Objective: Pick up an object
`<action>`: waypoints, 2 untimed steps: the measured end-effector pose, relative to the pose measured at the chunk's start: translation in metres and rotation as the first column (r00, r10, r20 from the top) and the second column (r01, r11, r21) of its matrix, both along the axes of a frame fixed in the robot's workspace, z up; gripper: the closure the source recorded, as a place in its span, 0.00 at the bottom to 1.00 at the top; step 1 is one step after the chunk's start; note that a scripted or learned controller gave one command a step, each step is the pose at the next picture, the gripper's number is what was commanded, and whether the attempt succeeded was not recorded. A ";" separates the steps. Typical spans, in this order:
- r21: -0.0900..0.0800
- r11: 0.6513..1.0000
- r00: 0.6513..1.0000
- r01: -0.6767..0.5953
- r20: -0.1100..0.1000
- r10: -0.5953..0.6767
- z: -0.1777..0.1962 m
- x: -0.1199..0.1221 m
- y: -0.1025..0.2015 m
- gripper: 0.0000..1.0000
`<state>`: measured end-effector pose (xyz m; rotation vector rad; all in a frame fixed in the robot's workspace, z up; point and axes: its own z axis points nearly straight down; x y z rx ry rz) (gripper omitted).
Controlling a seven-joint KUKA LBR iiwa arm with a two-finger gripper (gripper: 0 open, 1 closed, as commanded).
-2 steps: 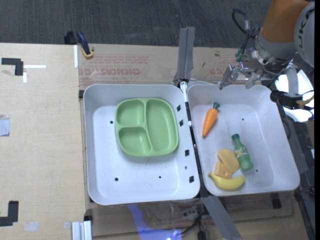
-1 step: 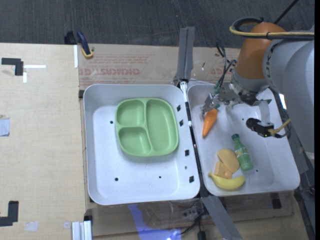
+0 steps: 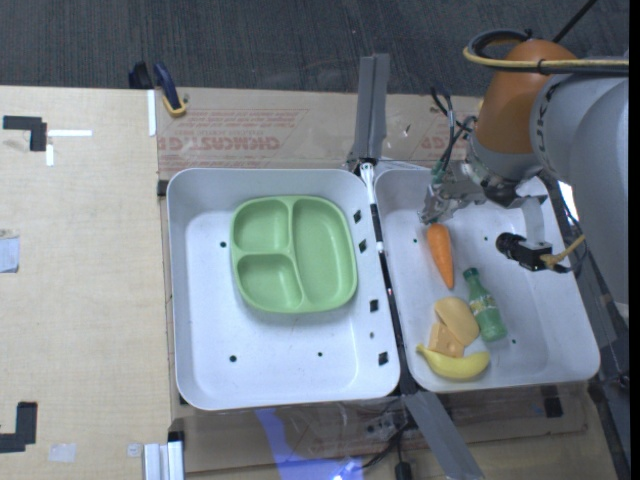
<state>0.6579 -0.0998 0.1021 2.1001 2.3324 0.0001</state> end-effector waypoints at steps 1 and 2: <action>0.002 1.000 1.000 -0.006 -0.004 0.006 -0.011 -0.073 -0.017 1.00; 0.001 0.996 0.996 0.094 -0.004 -0.094 0.089 -0.054 0.036 1.00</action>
